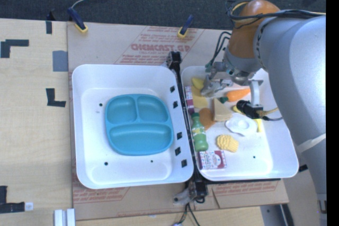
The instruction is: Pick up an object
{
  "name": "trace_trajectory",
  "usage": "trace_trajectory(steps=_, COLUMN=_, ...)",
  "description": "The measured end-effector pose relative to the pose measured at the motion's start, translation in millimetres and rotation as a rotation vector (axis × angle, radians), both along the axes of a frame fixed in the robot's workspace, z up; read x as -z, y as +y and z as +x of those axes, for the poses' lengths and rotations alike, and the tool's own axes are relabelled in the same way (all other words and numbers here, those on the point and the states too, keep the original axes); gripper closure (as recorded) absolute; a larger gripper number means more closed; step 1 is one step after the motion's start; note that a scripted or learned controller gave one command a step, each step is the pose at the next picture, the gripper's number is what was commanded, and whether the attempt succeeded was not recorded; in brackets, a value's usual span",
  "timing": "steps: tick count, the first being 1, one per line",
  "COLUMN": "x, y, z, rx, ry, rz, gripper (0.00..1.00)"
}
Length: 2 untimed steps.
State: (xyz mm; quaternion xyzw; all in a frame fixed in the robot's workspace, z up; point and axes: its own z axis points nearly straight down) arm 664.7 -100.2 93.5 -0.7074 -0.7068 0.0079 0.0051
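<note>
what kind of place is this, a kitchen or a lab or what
Most likely a robotics lab bench, not a kitchen. Two white bins sit on cardboard clamped to the bench, a grey arm's gripper reaches over toy food such as a corn cob, and a blue divided plate fills the other bin.

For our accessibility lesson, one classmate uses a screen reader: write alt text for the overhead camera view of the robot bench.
A grey robot arm's gripper reaches down into the right white bin among toy foods, including a carrot, a corn cob and a fried egg. The left white bin holds a blue divided plate.
</note>
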Motion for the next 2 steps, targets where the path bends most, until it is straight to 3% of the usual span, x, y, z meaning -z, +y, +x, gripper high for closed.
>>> trace_trajectory(steps=1, x=-0.1, y=0.0, z=0.2, rx=0.0, ry=-0.001, rz=0.0, gripper=0.0)
trace_trajectory(steps=2, x=7.4, y=0.2, z=3.3, rx=0.0, ry=-0.019, rz=-0.005, gripper=0.0)
